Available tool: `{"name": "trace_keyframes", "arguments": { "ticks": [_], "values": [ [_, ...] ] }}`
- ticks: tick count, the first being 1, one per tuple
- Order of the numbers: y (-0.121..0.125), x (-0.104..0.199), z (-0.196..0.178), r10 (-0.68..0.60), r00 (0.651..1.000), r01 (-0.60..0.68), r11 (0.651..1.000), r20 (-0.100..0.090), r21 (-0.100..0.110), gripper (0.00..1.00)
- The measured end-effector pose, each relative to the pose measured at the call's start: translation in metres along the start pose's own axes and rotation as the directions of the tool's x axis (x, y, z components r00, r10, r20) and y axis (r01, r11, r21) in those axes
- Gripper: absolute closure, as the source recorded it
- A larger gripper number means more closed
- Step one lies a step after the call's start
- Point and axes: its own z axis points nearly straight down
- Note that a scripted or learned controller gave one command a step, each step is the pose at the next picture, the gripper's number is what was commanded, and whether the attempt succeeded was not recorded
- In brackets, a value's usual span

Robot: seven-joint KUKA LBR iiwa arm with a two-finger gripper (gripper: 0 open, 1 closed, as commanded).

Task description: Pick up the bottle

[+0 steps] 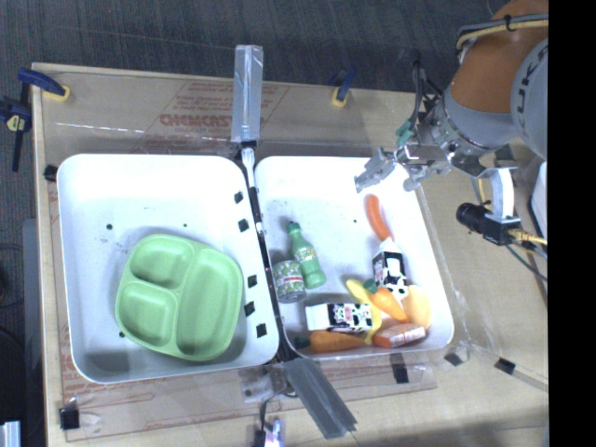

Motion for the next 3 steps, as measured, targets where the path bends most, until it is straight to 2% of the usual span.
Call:
{"name": "trace_keyframes", "arguments": {
  "ticks": [1,2,3],
  "values": [
    [-0.039,0.087,0.085,-0.119,0.993,0.119,0.993,0.000,0.001,0.00],
    [-0.043,0.093,0.143,-0.213,0.977,0.213,0.977,0.005,-0.007,0.00],
    [-0.086,0.086,0.178,-0.002,1.000,0.002,1.000,0.016,-0.023,0.00]
  ]
}}
